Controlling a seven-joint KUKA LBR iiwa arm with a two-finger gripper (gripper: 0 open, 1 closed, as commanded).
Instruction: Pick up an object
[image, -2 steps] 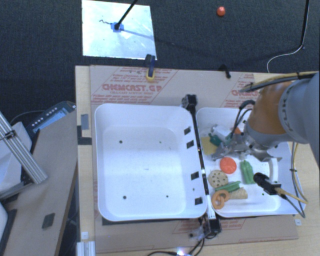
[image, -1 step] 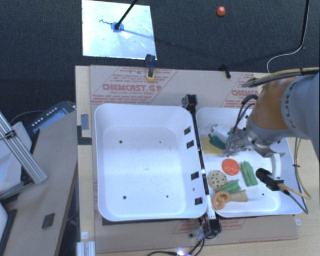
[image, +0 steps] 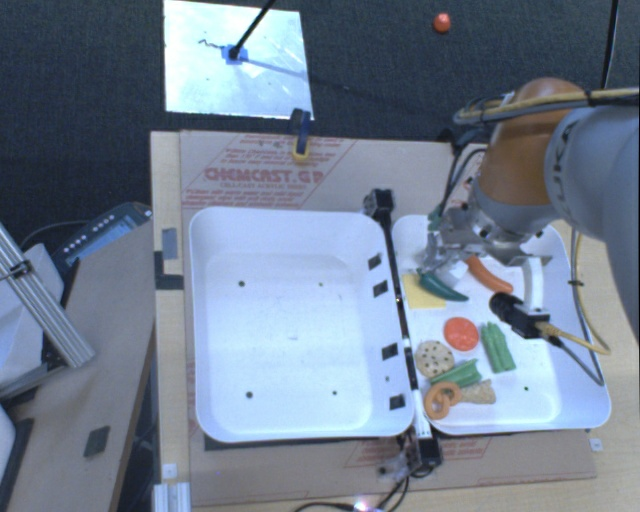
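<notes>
Now hand over rt bin's toys.

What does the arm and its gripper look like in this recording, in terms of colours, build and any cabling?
The arm is a thick, rounded grey tube with a glossy orange band above the wrist. Dark and yellowish cables run along the top of the band and loop down beside it. The gripper is a compact metallic grey unit, with its fingers reaching down; details of the fingers are too small to tell.

Grey arm with orange band, cables, silver-grey tool.
</notes>
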